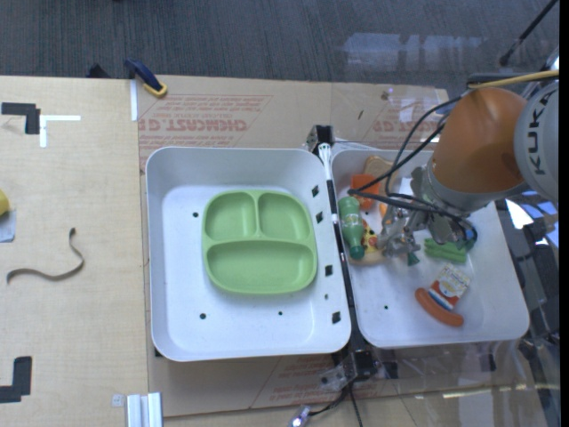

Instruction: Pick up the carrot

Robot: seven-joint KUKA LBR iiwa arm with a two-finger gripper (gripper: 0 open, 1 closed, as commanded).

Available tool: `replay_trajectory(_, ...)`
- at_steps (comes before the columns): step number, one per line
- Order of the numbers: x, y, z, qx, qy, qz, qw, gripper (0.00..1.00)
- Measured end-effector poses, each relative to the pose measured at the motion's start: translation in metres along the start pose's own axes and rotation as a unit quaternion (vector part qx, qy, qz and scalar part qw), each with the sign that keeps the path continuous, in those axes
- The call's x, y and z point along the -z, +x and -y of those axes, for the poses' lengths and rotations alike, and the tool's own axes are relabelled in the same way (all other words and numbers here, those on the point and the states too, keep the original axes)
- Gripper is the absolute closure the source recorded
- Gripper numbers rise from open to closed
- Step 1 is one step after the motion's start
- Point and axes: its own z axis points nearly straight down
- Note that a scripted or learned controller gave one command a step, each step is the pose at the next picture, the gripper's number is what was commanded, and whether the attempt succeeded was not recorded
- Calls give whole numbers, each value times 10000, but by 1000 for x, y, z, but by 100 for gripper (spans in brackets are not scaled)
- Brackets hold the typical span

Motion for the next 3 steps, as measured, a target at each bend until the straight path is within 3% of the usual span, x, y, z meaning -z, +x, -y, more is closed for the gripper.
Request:
replay_trajectory(1, -15, -69, 19, -1339, -14, -86, 9910, 100)
replay_trajectory(2, 82, -83, -51, -3875, 19, -98, 9218, 100)
replay_trajectory(3, 81, -83, -51, -3878, 21, -100, 9217, 0)
